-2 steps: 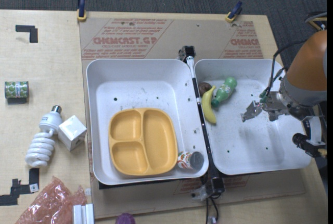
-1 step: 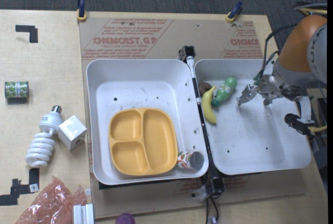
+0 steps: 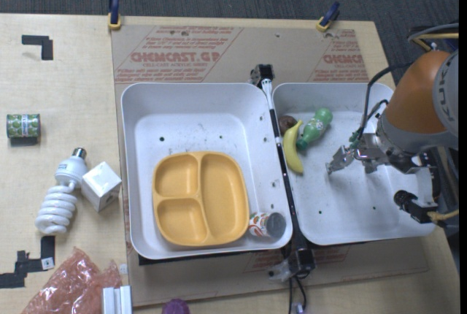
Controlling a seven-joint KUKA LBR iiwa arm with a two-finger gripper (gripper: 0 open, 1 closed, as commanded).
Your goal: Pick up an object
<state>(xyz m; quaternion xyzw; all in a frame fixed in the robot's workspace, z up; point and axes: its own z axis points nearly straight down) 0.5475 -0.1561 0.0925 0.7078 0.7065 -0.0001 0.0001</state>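
Claw [image 3: 337, 161]: over the right bin [image 3: 350, 221], grip state cannot tell, nothing seen in it.
Banana [image 3: 292, 148]: right bin's left side, touching the green bottle [image 3: 314, 126].
Left bin [image 3: 182, 115]: yellow plate [image 3: 201, 197].

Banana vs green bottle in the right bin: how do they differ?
The banana is yellow, slim and curved; the green bottle is green, stubbier and straight. The banana runs nearly along the bin's left wall, while the green bottle lies at a diagonal, slanting up to the right. The banana sits closer to the divider; the green bottle is nearer the gripper. Both lie flat in the right bin, close beside each other, neither between the gripper's fingers.
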